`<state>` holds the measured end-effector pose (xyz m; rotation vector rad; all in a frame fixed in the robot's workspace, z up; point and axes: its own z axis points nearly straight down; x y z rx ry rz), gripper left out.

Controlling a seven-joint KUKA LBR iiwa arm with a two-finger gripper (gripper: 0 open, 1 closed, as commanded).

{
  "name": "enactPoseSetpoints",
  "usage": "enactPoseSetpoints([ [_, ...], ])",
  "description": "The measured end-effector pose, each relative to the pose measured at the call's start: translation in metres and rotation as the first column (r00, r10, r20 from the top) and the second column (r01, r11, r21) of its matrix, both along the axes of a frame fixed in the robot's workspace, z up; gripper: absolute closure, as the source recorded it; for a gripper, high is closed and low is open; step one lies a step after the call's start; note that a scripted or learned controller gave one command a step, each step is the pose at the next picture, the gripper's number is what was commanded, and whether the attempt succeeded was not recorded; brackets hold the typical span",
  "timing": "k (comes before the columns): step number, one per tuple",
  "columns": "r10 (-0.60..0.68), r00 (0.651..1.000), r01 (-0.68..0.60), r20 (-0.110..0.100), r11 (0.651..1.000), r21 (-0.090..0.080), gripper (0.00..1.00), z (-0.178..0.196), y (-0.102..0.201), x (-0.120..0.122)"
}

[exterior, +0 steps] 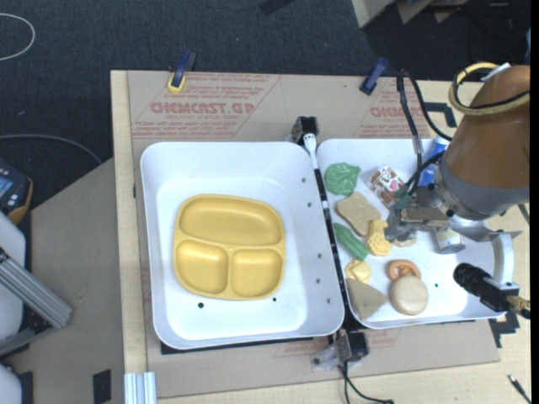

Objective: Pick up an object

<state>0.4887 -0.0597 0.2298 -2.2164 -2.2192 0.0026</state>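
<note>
Over the right bin (438, 314), the gripper (402, 228) hangs low beside the yellow piece (379, 241) and tan slice (358, 214), apparently lined up for a pick from the clustered toy food; whether its jaws grip anything cannot be told

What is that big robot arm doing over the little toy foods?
The grey and orange arm is reaching in from the right, and its gripper is low over the right bin, among toy foods such as a green leaf, a pretzel and a tan bun. It is trying to pick one up. The left bin holds a yellow divided plate.
</note>
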Motion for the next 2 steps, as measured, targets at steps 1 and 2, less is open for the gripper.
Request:
enactPoseSetpoints([
  [1,0.0,1.0,0.0,0.008,1.0,-0.003,1.0,0.002,-0.005,0.017],
  [2,-0.002,1.0,0.002,0.002,1.0,-0.002,1.0,-0.008,-0.002,0.018],
])
